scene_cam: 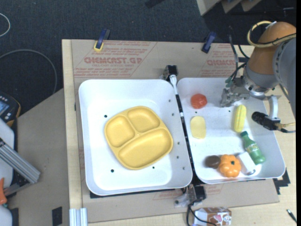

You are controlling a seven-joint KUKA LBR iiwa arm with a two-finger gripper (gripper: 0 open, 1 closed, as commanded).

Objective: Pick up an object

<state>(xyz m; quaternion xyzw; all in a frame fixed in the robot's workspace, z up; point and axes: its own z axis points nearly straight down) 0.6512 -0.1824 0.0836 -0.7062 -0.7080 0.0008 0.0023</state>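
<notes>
Toy pumpkin [230, 165] and brown piece [213, 161] sit at the right bin's [277, 149] front.
Gripper [229, 98] hovers near tomato [199, 100] and corn [239, 117]; whether its jaws are clenched, I cannot tell.

A divided plate [138, 136] is set in the left bin [89, 126]. In the right bin [275, 149], a tomato [199, 100] lies behind a soap bar [198, 126]; corn [239, 117], a bottle [252, 148], a pumpkin [230, 165] are placed further right.
</notes>
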